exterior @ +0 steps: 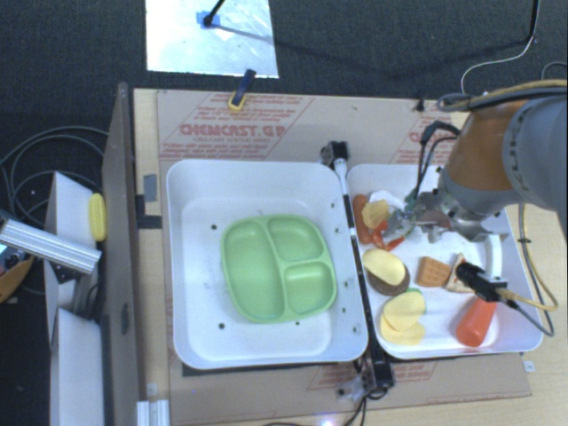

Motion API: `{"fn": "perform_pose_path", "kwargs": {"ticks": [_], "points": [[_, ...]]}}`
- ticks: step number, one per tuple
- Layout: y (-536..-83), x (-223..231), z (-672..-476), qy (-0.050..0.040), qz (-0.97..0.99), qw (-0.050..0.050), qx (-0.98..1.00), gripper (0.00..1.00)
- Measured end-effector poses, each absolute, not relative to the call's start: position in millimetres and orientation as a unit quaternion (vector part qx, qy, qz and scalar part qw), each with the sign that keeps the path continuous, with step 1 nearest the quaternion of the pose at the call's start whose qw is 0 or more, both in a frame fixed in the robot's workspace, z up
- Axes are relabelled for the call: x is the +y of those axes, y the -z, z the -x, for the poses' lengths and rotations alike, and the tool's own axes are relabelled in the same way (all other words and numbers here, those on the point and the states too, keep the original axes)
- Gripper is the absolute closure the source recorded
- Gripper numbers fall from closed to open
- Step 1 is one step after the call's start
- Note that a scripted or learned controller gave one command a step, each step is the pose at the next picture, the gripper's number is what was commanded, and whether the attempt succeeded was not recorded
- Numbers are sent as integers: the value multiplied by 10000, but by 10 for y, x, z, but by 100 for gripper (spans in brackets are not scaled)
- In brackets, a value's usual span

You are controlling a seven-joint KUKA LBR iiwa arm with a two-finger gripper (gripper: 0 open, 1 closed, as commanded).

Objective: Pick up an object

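Camera view: the right bin (524, 327) is crowded, and that is the main hazard. The pincer (397, 229) sits low at about ten o'clock in that bin, right among a tight cluster: a red piece (387, 237) under its tip, a pale yellow piece (375, 213) touching it at eleven o'clock, and an orange strip (359, 216) against the bin's left wall. A closing grip here could catch two things at once, or pinch only an edge of the red piece so it slips out on the lift. The bin wall and the black divider (353, 238) between the bins lie just beside the cluster, so a finger could jam against them. Whether the pincer is apart or together I cannot tell; nothing can be seen between its tips, so I would not call anything held.

Other candidates lie toward six o'clock: a potato-like piece (385, 271), yellow slices (404, 313), a brown cracker (433, 272) and an orange carrot-like piece (475, 321) at five o'clock. A black cable fitting (484, 284) trails over the bin near the cracker and could snag things as the arm moves.

The arm (515, 149) enters from three o'clock, its orange band above the wrist, bent down and leftward into the right bin. The left bin (191, 238) holds a green divided tray (277, 267), well apart from the pincer.
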State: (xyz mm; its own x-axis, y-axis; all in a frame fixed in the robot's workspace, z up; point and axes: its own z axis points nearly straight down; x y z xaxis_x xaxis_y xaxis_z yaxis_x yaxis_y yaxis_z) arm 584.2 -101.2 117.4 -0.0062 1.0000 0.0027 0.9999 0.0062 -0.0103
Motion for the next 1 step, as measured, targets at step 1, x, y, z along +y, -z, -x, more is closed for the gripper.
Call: {"fn": "perform_pose_path", "kwargs": {"ticks": [1], "points": [[-917, -935, -5912, 43, 7053, -22, -7089, 0]]}}
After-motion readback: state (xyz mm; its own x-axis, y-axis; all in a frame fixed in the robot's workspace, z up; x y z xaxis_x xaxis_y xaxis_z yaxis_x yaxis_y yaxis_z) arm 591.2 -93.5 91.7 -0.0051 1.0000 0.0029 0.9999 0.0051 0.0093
